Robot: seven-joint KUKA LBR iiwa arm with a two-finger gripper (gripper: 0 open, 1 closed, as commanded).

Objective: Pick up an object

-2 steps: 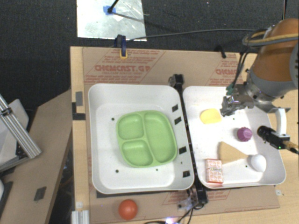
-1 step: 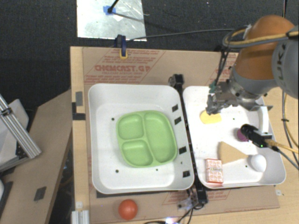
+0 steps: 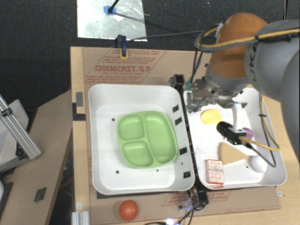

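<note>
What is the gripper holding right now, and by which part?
Cannot be told. The gripper sits low over the right bin, just above the yellow object, but the wrist hides its tip, so no hold on anything can be confirmed.

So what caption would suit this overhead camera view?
Arm's gripper hangs over the right bin by a yellow object; green tray fills the left bin.

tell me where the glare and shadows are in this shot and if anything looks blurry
In the camera view, the foil sheet at the top catches bright, patchy glare; the white bins' rims look washed out; the arm casts a soft shadow over the right bin's far end near the yellow object; the green tray is evenly lit; the whole frame is slightly soft and grainy.
</note>
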